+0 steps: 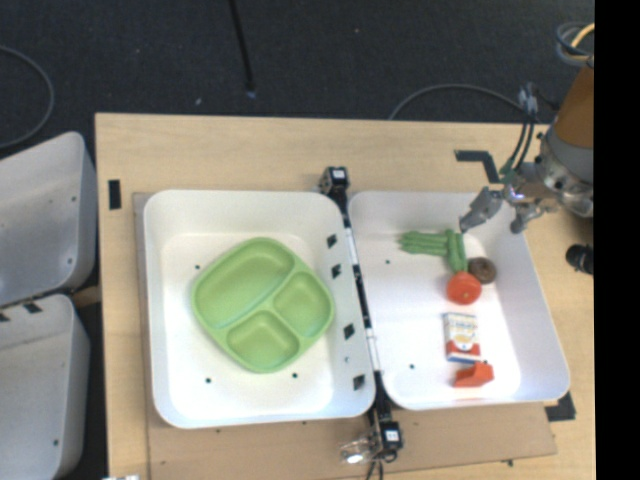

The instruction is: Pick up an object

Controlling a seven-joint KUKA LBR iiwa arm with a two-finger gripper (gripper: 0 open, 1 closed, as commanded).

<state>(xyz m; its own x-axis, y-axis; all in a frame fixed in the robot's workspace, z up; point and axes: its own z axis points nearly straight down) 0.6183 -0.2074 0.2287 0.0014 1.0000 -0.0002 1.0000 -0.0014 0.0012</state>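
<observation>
Gripper (503, 211) with fingers spread, holding nothing, above right bin (520, 368), near green toy (435, 244), orange ball (463, 288), green plate (262, 304) in left bin (170, 388)

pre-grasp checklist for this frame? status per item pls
1. Gripper above the right bin, near its upper edge: ok.
2. Nothing visible between the fingers: ok.
3. Finger opening: cannot tell.
4. Nearest target, green toy, lies just left of and below the gripper, unobstructed from above: ok.
5. Crowding: orange ball and small brown piece sit close to the green toy's right end: not ok for a clean grasp there.
6. Alternatives: small carton and orange block lie close together: ok.
</observation>
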